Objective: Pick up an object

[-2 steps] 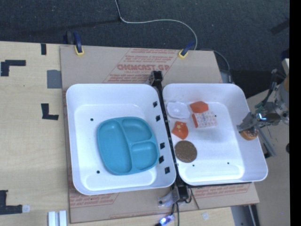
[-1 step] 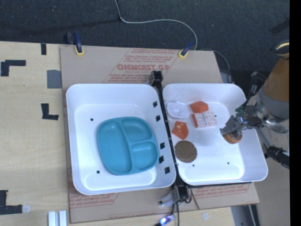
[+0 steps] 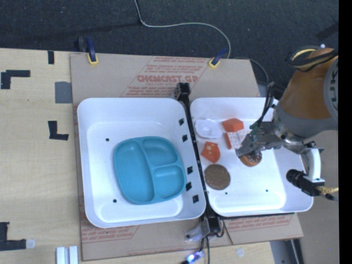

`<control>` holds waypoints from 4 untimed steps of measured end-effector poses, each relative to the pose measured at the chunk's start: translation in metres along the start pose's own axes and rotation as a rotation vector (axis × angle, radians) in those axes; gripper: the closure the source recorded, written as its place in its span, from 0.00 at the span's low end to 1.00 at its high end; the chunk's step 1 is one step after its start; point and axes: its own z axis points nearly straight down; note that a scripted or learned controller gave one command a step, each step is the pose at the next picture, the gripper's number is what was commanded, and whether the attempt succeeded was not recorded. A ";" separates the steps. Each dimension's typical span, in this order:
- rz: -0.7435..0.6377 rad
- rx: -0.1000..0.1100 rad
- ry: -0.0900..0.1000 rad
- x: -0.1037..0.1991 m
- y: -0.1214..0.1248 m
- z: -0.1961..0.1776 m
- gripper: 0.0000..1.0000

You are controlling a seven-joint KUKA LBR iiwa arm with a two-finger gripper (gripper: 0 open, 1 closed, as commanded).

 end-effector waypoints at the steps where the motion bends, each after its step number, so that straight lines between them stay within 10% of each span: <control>1: -0.001 -0.001 0.000 0.049 0.002 -0.007 1.00; 4: 0.000 -0.002 -0.001 0.198 0.026 -0.006 1.00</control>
